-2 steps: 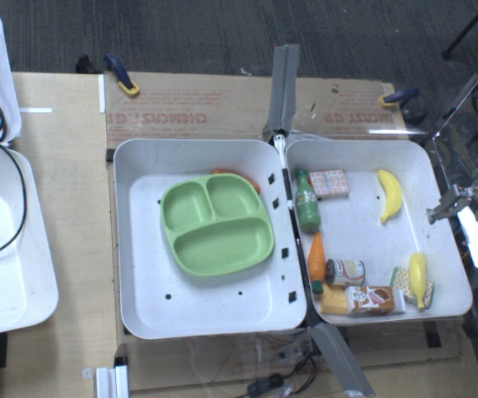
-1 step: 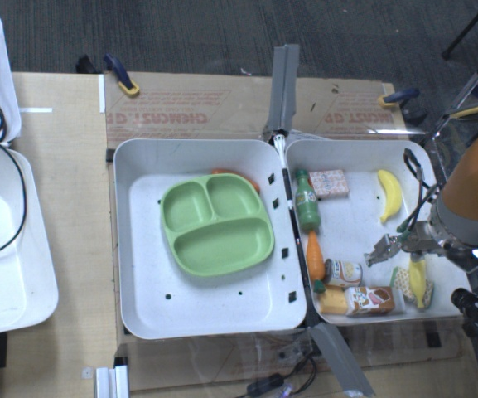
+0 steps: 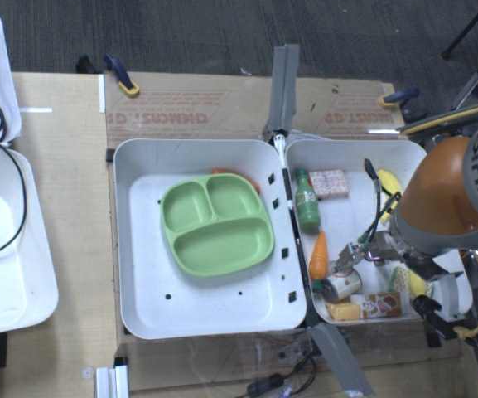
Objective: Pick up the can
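Note:
The can (image 3: 343, 287) is a small silver tin with a pale label. It lies on its side near the front left corner of the right bin (image 3: 350, 149). My gripper (image 3: 351, 258) hangs just above and slightly behind the can, under the orange band of the arm (image 3: 441, 193). The arm reaches in from the right and hides the bin's right part. Nothing is visibly lifted off the bin floor.
Around the can are an orange carrot (image 3: 318, 256), a green bottle (image 3: 306, 200), a yellow block (image 3: 344, 310), a small printed box (image 3: 381, 305), a pink box (image 3: 330, 183) and a banana (image 3: 389, 186). The left bin (image 3: 139, 247) holds a green divided plate (image 3: 218, 224).

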